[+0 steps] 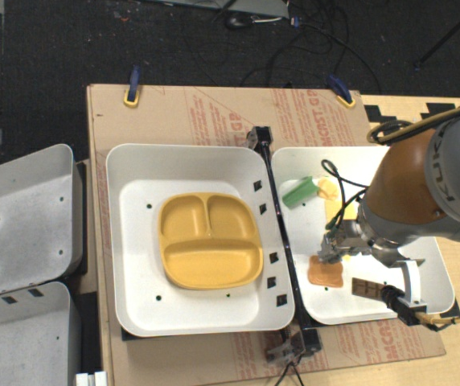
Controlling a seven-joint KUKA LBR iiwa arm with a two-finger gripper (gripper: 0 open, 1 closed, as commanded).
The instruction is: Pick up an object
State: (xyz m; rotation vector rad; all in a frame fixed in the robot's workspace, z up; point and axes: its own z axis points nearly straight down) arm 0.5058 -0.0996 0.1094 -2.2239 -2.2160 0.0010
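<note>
My gripper (332, 252) hangs low in the right bin (435, 312), right over an orange-brown, toast-like piece (325, 274) near the bin's front left. The arm's grey and orange wrist hides most of the bin's middle. A green block (298, 192) and a yellow piece (327, 188) lie at the bin's back left. A small dark brown bar (367, 289) rests near the front edge, to the right of the toast-like piece.
The left bin (129, 215) holds a yellow divided plate (211, 240). A black divider (277, 232) runs between the two bins. White metal trays (21, 215) sit off the bench at the left. Cables trail from the wrist over the right bin.
</note>
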